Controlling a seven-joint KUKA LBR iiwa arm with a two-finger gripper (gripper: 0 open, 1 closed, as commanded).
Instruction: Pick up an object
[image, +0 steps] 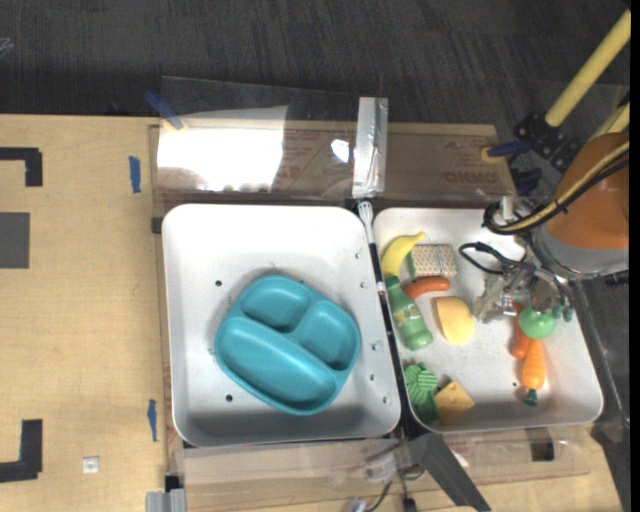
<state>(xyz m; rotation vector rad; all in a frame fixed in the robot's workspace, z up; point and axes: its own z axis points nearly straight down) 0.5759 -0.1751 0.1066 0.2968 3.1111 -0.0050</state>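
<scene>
- Your likeliest target is the green round toy (537, 323) in the right bin (585, 400). It lies at that bin's right side, with the carrot (533, 367) just below it and touching or nearly so.
- The gripper (515, 295) hangs low over the same bin, just left of and above the green toy, close enough that the two may be touching.
- You cannot tell from this slanted view how the claw is set or whether it has hold of anything, so count the pick as not yet shown done.
- What is left, in my judgement, is the grasp itself and the lift clear of the bin.
- Further left lie the yellow lemon-like piece (455, 321), the banana (400, 252) and a green bottle (408, 315).
- The left bin (200, 240) holds a teal divided tray (288, 342).
</scene>
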